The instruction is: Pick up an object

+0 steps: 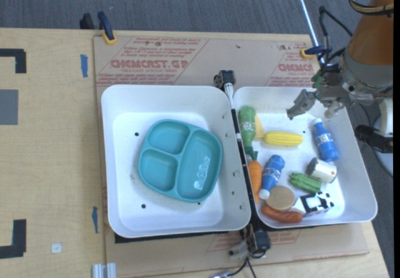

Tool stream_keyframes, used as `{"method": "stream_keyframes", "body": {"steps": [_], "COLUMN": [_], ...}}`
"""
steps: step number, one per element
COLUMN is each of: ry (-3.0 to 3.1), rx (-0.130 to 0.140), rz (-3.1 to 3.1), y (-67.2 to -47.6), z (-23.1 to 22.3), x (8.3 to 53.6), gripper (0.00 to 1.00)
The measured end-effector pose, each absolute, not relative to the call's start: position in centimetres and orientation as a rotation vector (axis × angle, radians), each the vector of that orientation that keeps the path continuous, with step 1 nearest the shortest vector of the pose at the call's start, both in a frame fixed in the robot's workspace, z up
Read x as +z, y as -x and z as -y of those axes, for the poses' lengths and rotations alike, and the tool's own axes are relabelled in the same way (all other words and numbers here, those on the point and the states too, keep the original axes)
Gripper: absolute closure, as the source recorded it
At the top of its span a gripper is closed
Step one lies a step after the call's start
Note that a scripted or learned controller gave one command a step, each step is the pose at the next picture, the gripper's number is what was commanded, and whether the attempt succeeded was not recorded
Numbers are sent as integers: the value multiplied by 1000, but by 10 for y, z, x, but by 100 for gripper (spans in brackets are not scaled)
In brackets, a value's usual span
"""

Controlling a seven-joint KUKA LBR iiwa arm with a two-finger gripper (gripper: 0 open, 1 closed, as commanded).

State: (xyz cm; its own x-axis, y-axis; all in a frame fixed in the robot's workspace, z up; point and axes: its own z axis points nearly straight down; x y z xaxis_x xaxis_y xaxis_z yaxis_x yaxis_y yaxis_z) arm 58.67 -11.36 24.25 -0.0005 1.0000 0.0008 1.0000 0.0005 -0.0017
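- Arm (369,33) reaches in over the right bin (359,173)'s far right corner, with its jaws (317,103) above the bin's back area.
- Jaws look spread apart, nothing between them; no grasp made.
- All objects lie in the right bin: corn (283,139), green bottle (247,122), blue bottle (324,140) by the right wall, second blue bottle (272,173), carrot (255,178), green veg (305,182), white cylinder (324,172), round tan piece (281,198), sausage (281,214), black-white block (317,203).
- Left bin (119,164) holds a teal divided plate (179,160); untouched.
- Nearest to the jaws: corn and the right-hand blue bottle, neither touched.
- Progress: early, approach only. Left to do: choose a target, descend, close, lift.
- Clutter at the front of the bin is tight, so a miss is likely there.
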Motion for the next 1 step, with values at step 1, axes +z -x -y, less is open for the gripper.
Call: {"method": "stream_keyframes", "body": {"steps": [1], "ry": [2256], "rx": [-3], "rz": [2190], "y": [-586], "z": [112], "x": [86], "gripper": [0]}}
